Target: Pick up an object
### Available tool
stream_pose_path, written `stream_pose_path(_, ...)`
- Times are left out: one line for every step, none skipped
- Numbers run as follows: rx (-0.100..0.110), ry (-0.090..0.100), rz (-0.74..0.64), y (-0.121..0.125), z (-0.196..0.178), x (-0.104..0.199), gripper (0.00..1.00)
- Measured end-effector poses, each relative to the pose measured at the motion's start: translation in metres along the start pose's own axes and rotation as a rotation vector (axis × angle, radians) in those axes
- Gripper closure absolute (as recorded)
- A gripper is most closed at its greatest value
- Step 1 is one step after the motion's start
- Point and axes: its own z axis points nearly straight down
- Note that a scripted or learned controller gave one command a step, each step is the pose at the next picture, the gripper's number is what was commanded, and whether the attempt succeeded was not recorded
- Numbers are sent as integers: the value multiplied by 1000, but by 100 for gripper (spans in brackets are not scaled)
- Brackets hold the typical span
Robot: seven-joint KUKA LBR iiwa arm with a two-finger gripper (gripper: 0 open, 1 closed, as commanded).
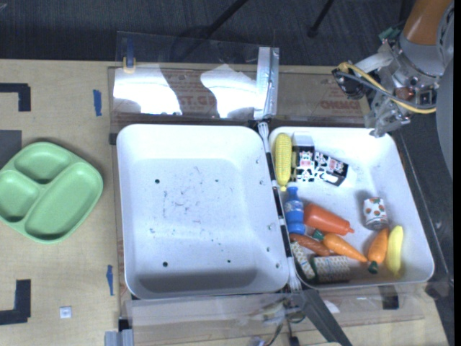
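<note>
**Toys crowd the right bin while the arm hangs over its far corner**

The right bin (412, 193) holds all the candidate objects. A corn cob (283, 158) stands lengthwise along its left wall at about ten o'clock from the bin's middle, with a black-and-white patterned box (321, 167) just beside it toward twelve. Below the cob lies a blue bottle (294, 213), and touching it toward three o'clock is a large orange carrot (327, 219). A smaller carrot (346, 249) lies at six o'clock, near a speckled grey cylinder (333, 267) against the near wall. At four o'clock sit an orange fruit-shaped piece (377, 247) and a yellow banana-like piece (395, 249), touching each other; a small white spotted cup (374, 212) rests just above them.

The gripper (382, 125) hovers at the bin's one o'clock corner, over the rim, apart from every toy. Whether its jaws stand apart or together cannot be told; nothing is seen in them. The arm (431, 27) slants in from the upper right, cables looped round the wrist.

The left bin (137, 157) lies alongside. A green divided plate (47, 190) rests on the bench at nine o'clock.
</note>
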Motion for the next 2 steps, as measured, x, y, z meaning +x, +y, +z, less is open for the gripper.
stream_pose_path(2,-2,-1,-83,45,-6,100)
stream_pose_path(0,-2,-128,-79,3,6,100)
